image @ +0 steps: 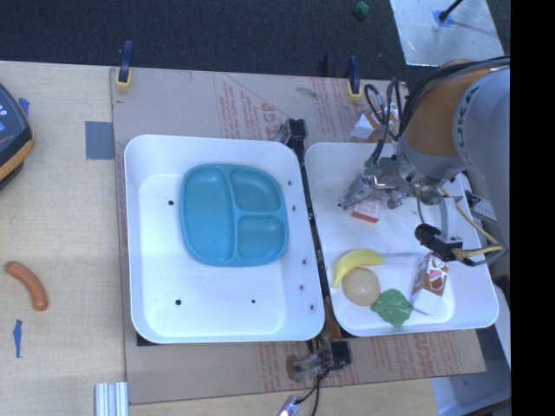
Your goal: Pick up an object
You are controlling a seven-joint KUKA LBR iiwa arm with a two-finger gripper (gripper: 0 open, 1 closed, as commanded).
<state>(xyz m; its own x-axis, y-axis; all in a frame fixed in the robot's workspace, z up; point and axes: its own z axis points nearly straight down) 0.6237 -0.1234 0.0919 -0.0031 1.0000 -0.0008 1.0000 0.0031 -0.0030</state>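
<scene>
My gripper (371, 192) hangs low over the upper middle of the right bin (334, 167), its metal fingers pointing left and down. Just under it lies a small white card with a red stripe (365, 216). Toward the bin's front sit a yellow banana (355, 261), a pale round fruit (361, 286), a green leafy piece (393, 307) and a brown-and-white packet (432, 277). No object shows between the fingers.
The left bin (147, 310) holds a blue divided plate (234, 214). An orange sausage (28, 284) lies on the bench at far left, a dark device (10, 137) at the left edge. Cables and the arm's grey body (451, 128) crowd the right bin's far right.
</scene>
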